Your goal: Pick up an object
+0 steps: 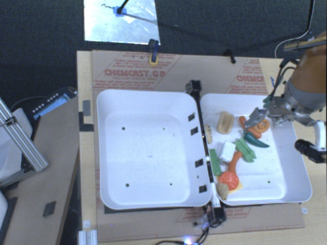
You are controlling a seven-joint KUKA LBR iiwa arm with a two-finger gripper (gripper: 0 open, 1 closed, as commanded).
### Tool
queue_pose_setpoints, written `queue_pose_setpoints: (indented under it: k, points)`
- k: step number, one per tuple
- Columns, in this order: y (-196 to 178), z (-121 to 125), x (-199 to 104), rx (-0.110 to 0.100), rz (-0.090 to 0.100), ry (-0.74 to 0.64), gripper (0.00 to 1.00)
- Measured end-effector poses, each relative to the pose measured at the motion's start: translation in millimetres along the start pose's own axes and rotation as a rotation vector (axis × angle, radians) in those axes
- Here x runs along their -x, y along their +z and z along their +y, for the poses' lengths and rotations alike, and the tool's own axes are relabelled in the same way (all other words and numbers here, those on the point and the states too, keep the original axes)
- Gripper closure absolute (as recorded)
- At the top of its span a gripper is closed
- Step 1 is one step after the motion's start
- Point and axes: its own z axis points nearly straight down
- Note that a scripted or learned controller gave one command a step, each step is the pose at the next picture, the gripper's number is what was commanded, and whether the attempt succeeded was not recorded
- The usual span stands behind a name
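The grey robot arm with the orange band [311, 80] reaches in over the right white plastic bin [291, 188]. Its pincer [255, 119] hangs low over the far side of that bin, right above a small orange round toy [259, 128]. I cannot tell if the pincer is spread or clenched, and I cannot tell if it touches the orange toy.

All the toys lie in the right white bin. Using the orange round toy as the marker: a dark blue-green curved piece [256, 141] lies just on the near side of it. A tan bread-shaped block [225, 122] lies to the left of it, a little apart. A green leafy toy [245, 150] lies nearer the front edge than it, next to a small white block [227, 149]. An orange stick-shaped toy [235, 160] runs from there down to a red round toy [229, 179], well apart from the marker. A long green strip [215, 162] lies along the bin's left wall.

The left white plastic bin [148, 147] sits far to the left of the marker. Both bins rest on a brown cardboard sheet with red letters [138, 70] on the bench [84, 86].
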Motion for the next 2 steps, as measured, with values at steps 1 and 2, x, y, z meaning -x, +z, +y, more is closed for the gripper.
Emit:
queue_pose_setpoints:
  k: [1, 2]
  points:
    - [127, -4, 62, -0.006, -0.001, 0.006, 0.0]
    - [109, -1, 59, 0.003, -0.002, 0.0, 1.0]
